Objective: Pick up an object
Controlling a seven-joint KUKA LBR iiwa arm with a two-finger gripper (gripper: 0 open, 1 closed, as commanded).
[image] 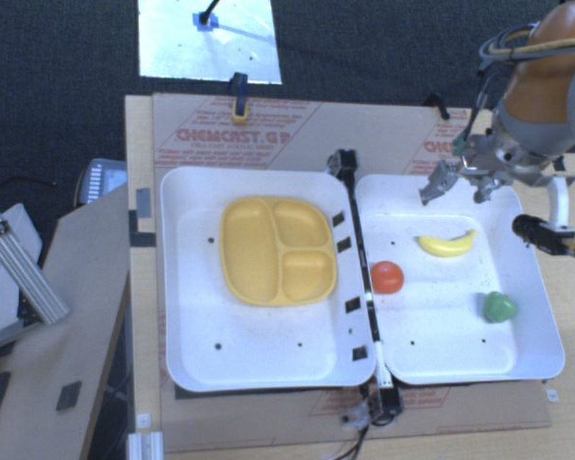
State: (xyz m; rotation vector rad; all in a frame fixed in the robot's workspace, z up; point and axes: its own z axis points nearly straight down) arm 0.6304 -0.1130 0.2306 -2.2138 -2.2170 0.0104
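Two shallow white plastic bins sit side by side on the bench. The left bin (pixel 187 353) holds a yellow plastic tray with three compartments (pixel 277 250). In the right bin (pixel 441 362) lie a round red-orange fruit (pixel 387 277) near the left wall, a small yellow banana (pixel 447 244) and a green object (pixel 499 307) towards the right. The two-finger gripper (pixel 460 185) hangs above the far edge of the right bin, fingers spread wide, with nothing between them, apart from the banana.

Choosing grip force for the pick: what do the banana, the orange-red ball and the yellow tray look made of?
Banana: likely moulded plastic, with an even yellow, smooth surface. Orange-red ball: probably a plastic toy fruit, uniform in colour with a slight sheen. Yellow tray: rigid-looking plastic, matte, with three moulded compartments. None can be confirmed from the look alone.
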